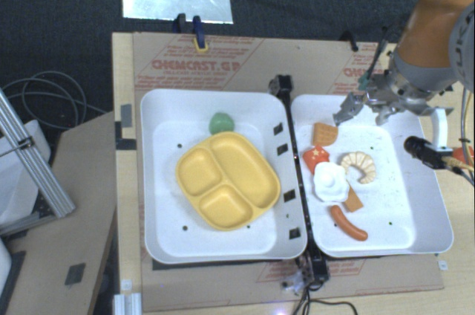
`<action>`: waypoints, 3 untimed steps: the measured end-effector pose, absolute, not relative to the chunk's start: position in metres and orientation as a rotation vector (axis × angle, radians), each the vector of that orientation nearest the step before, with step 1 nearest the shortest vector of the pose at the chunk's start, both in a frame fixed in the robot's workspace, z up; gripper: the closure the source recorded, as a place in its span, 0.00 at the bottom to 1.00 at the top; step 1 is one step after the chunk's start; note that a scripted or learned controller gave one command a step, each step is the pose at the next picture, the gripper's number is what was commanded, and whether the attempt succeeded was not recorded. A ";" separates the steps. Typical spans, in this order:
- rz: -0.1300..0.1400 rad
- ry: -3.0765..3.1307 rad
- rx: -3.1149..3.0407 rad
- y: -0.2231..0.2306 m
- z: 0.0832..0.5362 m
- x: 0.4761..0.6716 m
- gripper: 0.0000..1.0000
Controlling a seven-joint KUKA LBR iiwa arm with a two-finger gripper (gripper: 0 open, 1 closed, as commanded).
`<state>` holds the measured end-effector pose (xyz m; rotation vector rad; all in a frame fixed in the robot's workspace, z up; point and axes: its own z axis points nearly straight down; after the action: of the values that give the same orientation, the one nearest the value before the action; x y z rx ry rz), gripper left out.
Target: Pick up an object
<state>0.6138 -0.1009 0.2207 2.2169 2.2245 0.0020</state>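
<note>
At the frame's bottom right, in the right bin, a sausage lies lowest, with a brown wedge and a white egg just above it. Next come a croissant and a red piece, then an orange cracker. The left bin holds a yellow tray and, behind it, a green ball. At upper right the gripper hangs with fingers spread, nothing between them.
</note>
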 end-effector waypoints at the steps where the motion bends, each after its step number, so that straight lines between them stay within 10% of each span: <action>1: -0.014 2.226 2.236 -0.120 0.118 0.499 0.00; 2: 0.000 2.224 2.221 -0.100 0.083 0.486 0.00; 3: 0.004 2.218 2.218 -0.102 0.095 0.488 1.00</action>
<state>0.4884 -0.1015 0.0953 2.2178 2.2179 0.0040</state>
